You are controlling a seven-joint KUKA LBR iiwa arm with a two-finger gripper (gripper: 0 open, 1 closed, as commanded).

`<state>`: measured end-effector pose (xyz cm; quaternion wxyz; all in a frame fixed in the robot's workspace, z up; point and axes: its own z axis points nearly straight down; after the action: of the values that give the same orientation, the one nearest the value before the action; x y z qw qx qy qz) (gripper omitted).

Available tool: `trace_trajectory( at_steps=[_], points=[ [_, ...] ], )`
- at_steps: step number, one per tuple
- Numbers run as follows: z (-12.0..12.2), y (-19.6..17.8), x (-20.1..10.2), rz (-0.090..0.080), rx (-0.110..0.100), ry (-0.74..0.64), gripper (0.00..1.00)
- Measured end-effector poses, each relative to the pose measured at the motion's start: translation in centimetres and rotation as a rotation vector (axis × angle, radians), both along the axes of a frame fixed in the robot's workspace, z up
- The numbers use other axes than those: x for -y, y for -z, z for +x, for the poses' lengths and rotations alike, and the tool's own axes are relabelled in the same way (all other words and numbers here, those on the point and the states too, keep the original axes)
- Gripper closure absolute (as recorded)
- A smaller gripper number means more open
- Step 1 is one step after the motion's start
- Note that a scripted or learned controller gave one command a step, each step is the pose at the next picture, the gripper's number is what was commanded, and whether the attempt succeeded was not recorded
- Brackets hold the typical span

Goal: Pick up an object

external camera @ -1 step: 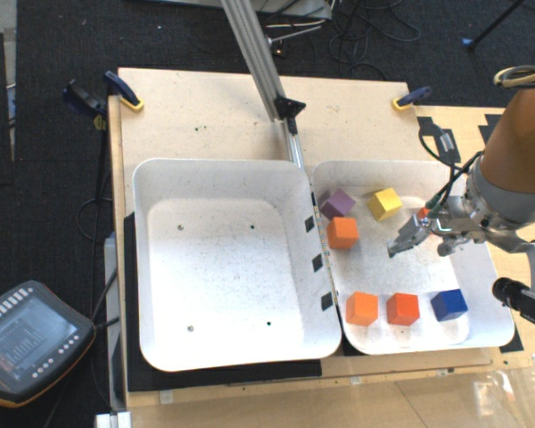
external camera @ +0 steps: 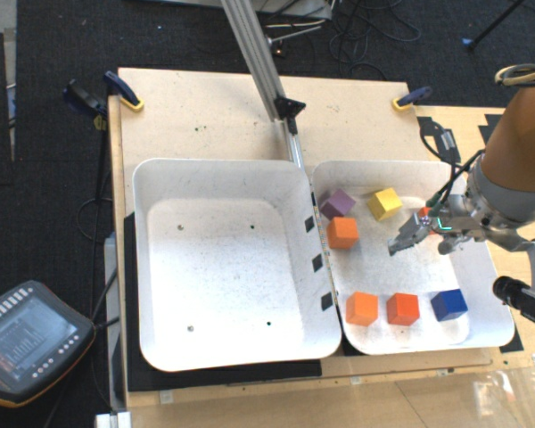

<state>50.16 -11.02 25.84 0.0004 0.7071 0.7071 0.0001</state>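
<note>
- Gripper [external camera: 408,238] sits over the right bin [external camera: 481,328], in bare floor at roughly the bin's 3 o'clock side; arm [external camera: 517,163] comes in from the right.
- Jaw state: can't tell. The dark tip is seen at a slant and blurs into one shape. Nothing visible between the tips, so I judge no pick yet.
- Candidates, all in the right bin: yellow block [external camera: 385,203] at about 11 o'clock from the gripper, near; purple block [external camera: 338,203] and an orange block [external camera: 342,233] at about 9 to 10 o'clock, the two touching or nearly so.
- Front row at 5 to 7 o'clock: another orange block [external camera: 362,308], a red-orange block [external camera: 403,309], a blue block [external camera: 448,305], spaced apart.
- Left bin [external camera: 152,266] holds no blocks that I can see.
- Risks, my read:
  - Descending right here closes on bare floor, since no block lies under the tip.
  - Going for purple or the upper orange: the neighbour blocks one finger, so it wedges or shoves the pair toward the divider.
  - Yellow lies rotated; jaws misaligned with its faces would clip a corner and spin it out.
  - Blue sits close to the front wall; a finger could land on the rim.
</note>
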Motion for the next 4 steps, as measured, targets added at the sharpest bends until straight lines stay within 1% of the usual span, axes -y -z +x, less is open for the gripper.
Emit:
trace_trajectory(
  at_steps=[1,2,3,4],
  points=[
    [-1.0,5.5,0.3,0.001,-0.005,0.001,0.0],
    [-0.3,10.9,0.8,0.001,-0.006,0.001,0.0],
    [-0.3,16.2,0.8,0.001,-0.004,0.001,0.0],
    [-0.2,15.0,0.8,0.001,0.001,0.001,1.0]
  ],
)
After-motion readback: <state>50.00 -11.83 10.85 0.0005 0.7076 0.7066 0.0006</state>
